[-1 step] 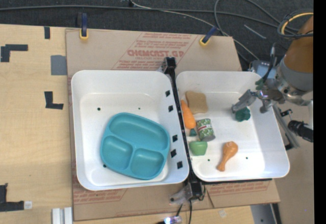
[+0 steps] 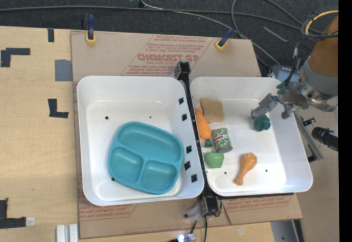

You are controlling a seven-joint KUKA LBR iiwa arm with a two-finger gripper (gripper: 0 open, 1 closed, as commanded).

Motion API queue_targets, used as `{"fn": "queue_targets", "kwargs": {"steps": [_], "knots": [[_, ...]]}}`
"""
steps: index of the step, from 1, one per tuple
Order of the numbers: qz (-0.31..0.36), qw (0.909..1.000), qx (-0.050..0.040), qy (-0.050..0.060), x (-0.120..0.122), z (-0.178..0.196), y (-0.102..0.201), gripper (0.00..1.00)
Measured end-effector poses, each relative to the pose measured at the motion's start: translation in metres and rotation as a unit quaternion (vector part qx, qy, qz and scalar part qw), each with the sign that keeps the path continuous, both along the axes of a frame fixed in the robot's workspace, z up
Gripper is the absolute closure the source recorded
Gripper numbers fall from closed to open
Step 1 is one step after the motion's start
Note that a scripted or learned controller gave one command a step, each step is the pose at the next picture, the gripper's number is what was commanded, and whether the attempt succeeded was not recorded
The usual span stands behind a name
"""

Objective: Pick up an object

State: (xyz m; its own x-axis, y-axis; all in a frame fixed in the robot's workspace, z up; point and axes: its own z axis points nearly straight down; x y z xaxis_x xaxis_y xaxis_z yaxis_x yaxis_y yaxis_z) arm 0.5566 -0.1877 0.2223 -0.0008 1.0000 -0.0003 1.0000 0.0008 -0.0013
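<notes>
over the right bin [image 2: 286,180], at about 2 o'clock from its centre, the gripper [image 2: 273,106] sits at the end of the arm [image 2: 322,70], which enters from 3 o'clock. one grey finger [image 2: 263,106] slants down toward 8 o'clock; a second part of the tool shows near the bin's right wall. the fingers appear spread, with nothing clamped between them, though the slanted angle makes this a judgement.

a green piece [image 2: 262,123] lies on the bin floor just beside the lower fingertip, at its 6 o'clock. whether the two touch cannot be told. this piece is the likely target, being the nearest object to the tool.

other candidates lie along the bin's left side:
- tan block [image 2: 212,109], at 11 o'clock from the bin centre.
- carrot [image 2: 202,124], against the divider [image 2: 190,125], just left of the block.
- can [image 2: 221,139], lying on its side near the centre.
- green cup [image 2: 214,159], at 7 o'clock, just below the can.
- drumstick [image 2: 245,167], at 5 o'clock.

a blue tray [image 2: 146,157] lies in the left bin [image 2: 88,125], well apart from the tool.

status: approach appears complete or nearly so. no object is grasped and none is lifted; all rest on the bin floors. remaining steps, as judged: centre the fingers over the green piece, descend, close, and raise. risk: the piece is small and rounded, so an off-centre close may push it aside.
</notes>
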Motion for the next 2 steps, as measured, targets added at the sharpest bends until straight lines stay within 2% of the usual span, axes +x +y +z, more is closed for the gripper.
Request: {"fn": "queue_targets", "kwargs": {"steps": [1,2], "knots": [[0.0,1.0,-0.0001,0.002,0.002,-0.049,-0.008,0.0],[0.0,1.0,0.0005,0.002,0.004,-0.097,0.0,0.0]]}}
